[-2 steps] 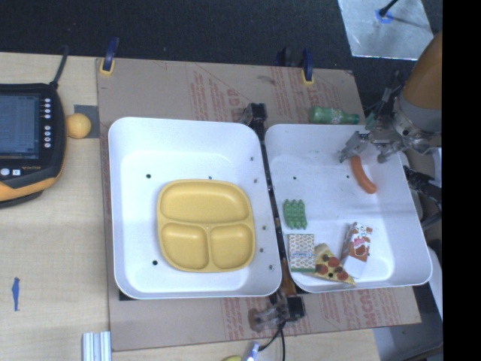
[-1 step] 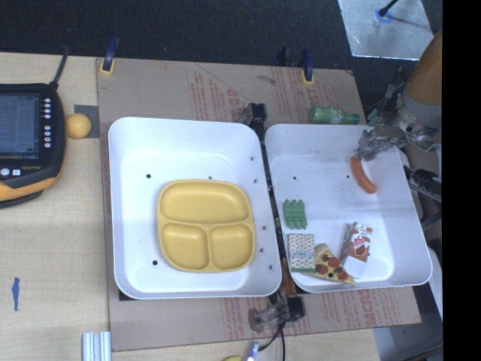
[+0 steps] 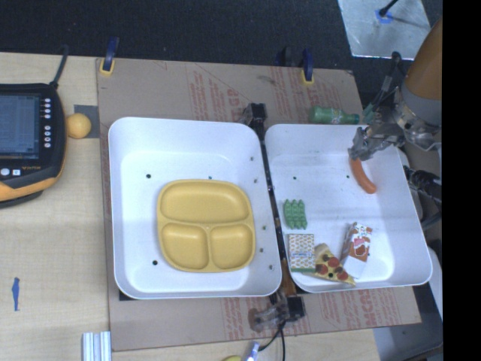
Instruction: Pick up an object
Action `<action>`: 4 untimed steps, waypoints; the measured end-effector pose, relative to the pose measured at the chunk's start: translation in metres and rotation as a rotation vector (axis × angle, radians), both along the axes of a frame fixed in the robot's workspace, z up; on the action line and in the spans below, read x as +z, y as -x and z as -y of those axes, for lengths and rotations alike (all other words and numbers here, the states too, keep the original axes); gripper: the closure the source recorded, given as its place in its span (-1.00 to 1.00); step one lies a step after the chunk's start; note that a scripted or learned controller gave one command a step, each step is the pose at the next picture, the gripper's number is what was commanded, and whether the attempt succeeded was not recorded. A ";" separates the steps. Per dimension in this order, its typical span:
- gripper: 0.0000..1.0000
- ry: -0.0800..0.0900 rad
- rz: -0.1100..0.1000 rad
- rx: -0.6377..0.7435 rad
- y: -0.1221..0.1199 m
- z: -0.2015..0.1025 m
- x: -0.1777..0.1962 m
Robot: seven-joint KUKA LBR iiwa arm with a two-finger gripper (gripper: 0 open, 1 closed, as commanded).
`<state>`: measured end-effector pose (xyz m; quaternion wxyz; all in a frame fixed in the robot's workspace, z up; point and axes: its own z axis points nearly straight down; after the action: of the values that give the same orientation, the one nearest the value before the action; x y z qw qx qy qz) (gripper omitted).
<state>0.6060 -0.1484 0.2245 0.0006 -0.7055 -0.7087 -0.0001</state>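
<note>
In the right bin (image 3: 391, 201), near its far right corner, an orange sausage-shaped toy (image 3: 364, 177) lies tilted on the white floor. The fingers (image 3: 359, 150) sit right at its upper end, touching or nearly so; how far apart they stand cannot be told. Nearer the front of that bin lie a green block (image 3: 294, 213), a small card (image 3: 301, 250), a pizza slice (image 3: 331, 265) and a carton (image 3: 359, 244). The left bin (image 3: 135, 201) holds a yellow divided tray (image 3: 204, 225).
</note>
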 end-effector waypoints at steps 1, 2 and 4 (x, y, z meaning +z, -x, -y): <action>1.00 0.001 -0.001 -0.001 0.008 -0.040 0.023; -1.00 0.001 -0.001 -0.001 0.008 -0.039 0.023; -1.00 0.002 -0.003 0.001 -0.035 0.062 -0.031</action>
<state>0.6411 -0.2107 0.1933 0.0010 -0.7050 -0.7092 0.0015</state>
